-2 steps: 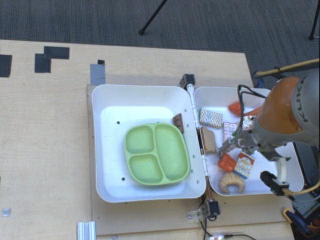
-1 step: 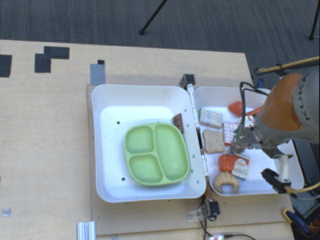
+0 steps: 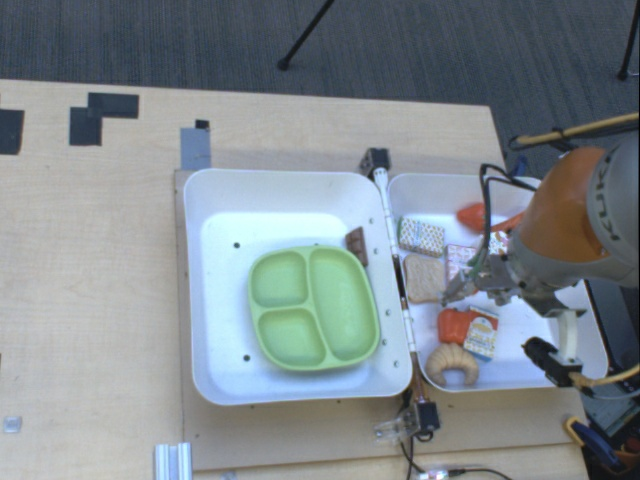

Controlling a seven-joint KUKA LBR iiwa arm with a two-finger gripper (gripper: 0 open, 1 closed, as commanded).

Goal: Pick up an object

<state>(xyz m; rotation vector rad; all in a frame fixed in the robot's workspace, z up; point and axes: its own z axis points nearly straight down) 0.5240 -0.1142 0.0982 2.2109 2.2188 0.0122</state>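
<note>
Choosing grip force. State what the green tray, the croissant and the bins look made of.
Green tray: likely plastic, matte, one even colour with rounded moulded compartments.
Croissant: probably a plastic toy, smooth tan surface with a slight sheen; real pastry cannot be ruled out.
Bins: apparently thin white plastic, smooth, with rounded corners.

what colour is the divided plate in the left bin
Light green: the three-compartment plastic plate, best seen in the camera view.

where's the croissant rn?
In the camera view the croissant lies in the right bin, near its front-left corner, just below the red item and left of the small carton.
</note>
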